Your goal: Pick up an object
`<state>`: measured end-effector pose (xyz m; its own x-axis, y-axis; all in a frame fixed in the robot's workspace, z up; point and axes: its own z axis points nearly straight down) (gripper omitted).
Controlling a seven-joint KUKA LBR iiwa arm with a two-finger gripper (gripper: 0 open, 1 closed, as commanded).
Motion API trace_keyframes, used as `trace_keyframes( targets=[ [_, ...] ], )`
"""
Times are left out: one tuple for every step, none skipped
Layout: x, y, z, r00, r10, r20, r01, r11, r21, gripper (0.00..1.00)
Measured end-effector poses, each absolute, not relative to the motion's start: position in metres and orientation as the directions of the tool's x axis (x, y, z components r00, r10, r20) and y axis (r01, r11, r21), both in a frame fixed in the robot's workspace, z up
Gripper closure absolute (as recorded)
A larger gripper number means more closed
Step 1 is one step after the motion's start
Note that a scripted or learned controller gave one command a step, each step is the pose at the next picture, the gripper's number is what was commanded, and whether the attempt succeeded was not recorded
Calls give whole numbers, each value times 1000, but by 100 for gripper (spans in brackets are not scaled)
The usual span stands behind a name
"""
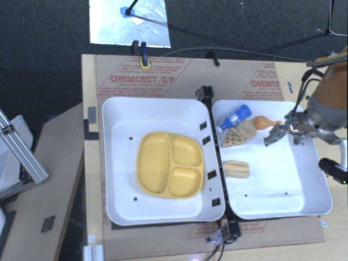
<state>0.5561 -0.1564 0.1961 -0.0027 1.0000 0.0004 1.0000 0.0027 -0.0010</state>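
Observation:
The right bin [272,200] holds a blue bottle [235,117], a tan waffle-patterned wedge [232,138] with a pale round piece [247,129] beside it, an orange pear-shaped toy [264,122] and a beige bread-like roll [236,169]. My gripper [283,133] hangs over the bin's right part, just right of the orange toy. Its dark fingers [272,137] point left and down, with nothing seen between them.
The left bin [117,145] holds a yellow divided plate [169,163]. A black clip strip [215,156] joins the two bins. Cardboard [163,78] lies under both. A clamp [143,53] stands at the board's far edge. An aluminium rail [19,151] sits at left.

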Motion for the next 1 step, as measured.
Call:
trace_keyframes(
  targets=[
    [558, -147, 150, -3, 1000, 1, 1000, 3, -1, 0]
  ],
)
